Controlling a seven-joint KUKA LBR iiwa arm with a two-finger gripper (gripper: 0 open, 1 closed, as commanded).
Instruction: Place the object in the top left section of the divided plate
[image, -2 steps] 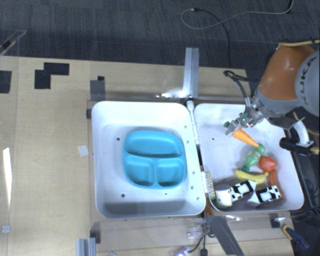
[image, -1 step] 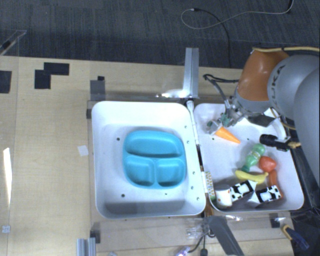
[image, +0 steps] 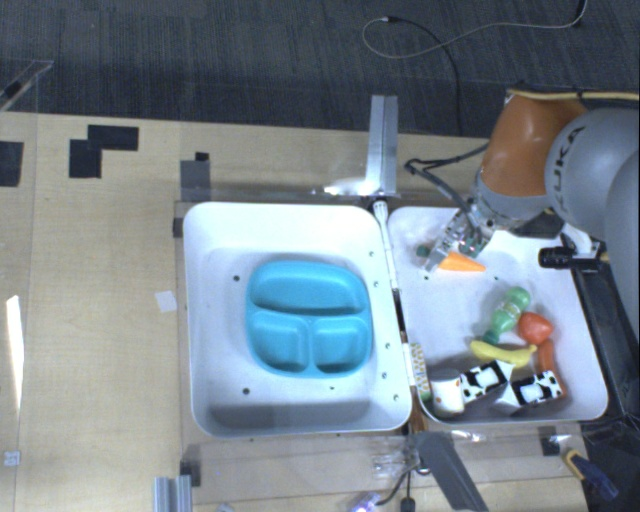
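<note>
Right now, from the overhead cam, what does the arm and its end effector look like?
The arm is bulky, rounded and smooth grey, with a glossy orange band above the wrist. It narrows to a small end effector of pale metallic parts with a green speck. A black fitting sticks out near the wrist. Thin black cables run beside the wrist.

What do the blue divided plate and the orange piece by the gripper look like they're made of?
Blue divided plate: likely moulded plastic, smooth with a slight sheen, even colour, rounded section walls. Orange piece by the gripper: probably plastic toy food, flat solid colour; too small to be sure.
</note>
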